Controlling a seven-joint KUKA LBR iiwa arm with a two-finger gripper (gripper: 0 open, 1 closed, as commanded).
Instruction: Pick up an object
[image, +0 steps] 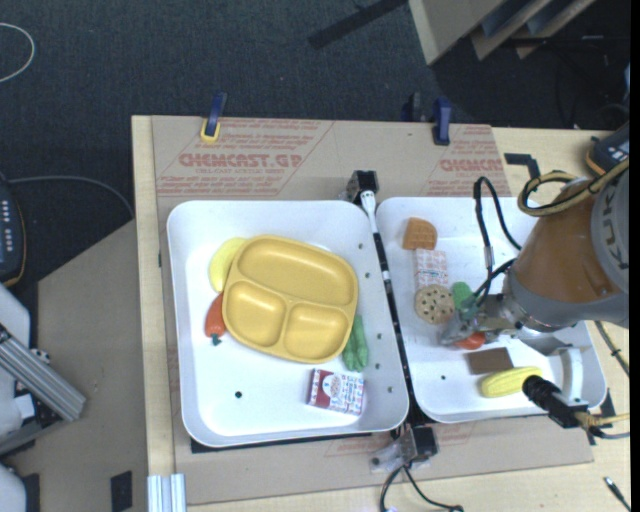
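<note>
In the camera view, the gripper is low in the right bin, reaching in from the right under the grey arm. Whether its jaws are open or closed on anything cannot be told, since the wrist and cables cover them. The likeliest thing to pick is the small red piece, which lies right at the jaws, just under them and toward the viewer. A green piece sits just beyond the jaws on the far side, and a round spotted cookie lies just beside them to the left. A brown block and a yellow corn-like piece lie near, on the viewer's side of the jaws. To do this well, I judge the jaws should straddle the red piece alone, settle squarely to the bin floor, close fully, then rise straight, so the crowded neighbours are not dragged along or wedged between.
</note>
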